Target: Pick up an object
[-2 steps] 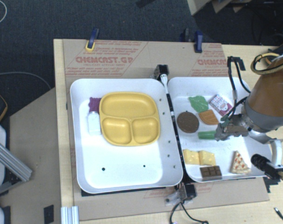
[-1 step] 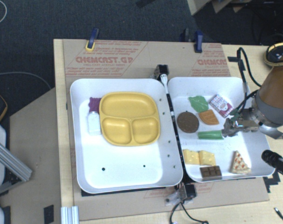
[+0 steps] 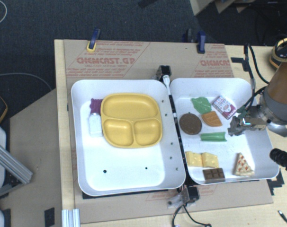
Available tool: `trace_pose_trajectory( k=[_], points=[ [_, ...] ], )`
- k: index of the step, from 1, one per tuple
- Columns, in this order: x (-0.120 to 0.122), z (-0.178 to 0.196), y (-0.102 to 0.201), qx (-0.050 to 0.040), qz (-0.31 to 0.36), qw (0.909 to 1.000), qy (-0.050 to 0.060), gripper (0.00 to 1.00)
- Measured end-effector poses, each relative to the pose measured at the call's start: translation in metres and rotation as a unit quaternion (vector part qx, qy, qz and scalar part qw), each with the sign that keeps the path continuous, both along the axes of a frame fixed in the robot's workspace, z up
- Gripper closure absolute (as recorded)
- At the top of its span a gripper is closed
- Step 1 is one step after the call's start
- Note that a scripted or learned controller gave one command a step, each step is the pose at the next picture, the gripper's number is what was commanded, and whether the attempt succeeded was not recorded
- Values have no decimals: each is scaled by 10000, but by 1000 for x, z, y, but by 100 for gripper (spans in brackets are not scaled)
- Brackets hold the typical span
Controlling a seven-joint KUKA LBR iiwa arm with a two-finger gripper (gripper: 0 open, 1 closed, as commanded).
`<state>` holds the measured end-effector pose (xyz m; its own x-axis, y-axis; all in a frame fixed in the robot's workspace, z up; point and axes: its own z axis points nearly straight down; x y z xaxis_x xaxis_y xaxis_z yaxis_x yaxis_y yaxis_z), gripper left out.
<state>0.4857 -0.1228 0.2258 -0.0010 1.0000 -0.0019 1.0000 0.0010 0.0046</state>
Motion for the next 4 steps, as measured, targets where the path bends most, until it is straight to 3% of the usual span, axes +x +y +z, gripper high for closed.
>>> trace_pose_trajectory(
  k=[1, 2, 3, 4],
  points=[
    [57, 7, 8, -1, 13, 10000, -10, 100],
    [107, -9, 24, 4, 16, 10000, -2, 100],
    [134, -5, 37, 4, 8, 10000, -4, 100],
    [132, -7, 34, 5, -1, 10000, 22, 100]
  ],
)
